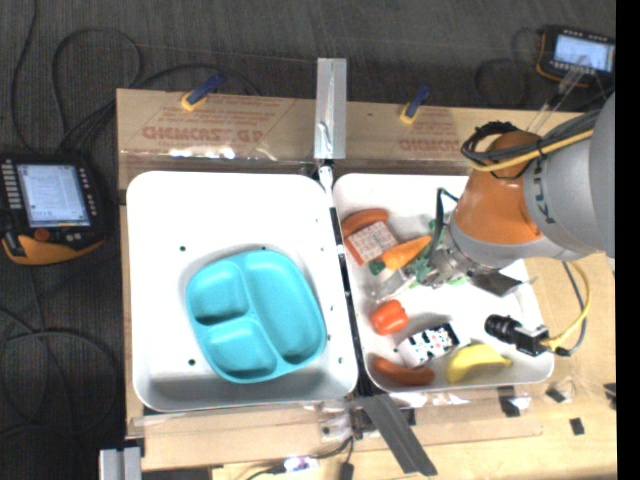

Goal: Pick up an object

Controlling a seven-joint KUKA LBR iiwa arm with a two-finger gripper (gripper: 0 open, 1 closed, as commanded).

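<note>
Crowding jaws [432, 268]: carrot [405, 255], tomato [390, 317], banana [476, 362] | jaws' opening: cannot tell

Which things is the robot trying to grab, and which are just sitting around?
For the job:
- gripper, down in the right bin
- carrot
- orange pepper
- banana
- hot dog
- sausage
- red patterned box
- white dotted block

Just lying about:
- blue divided tray in the left bin
- handheld screen beside the bench
</note>
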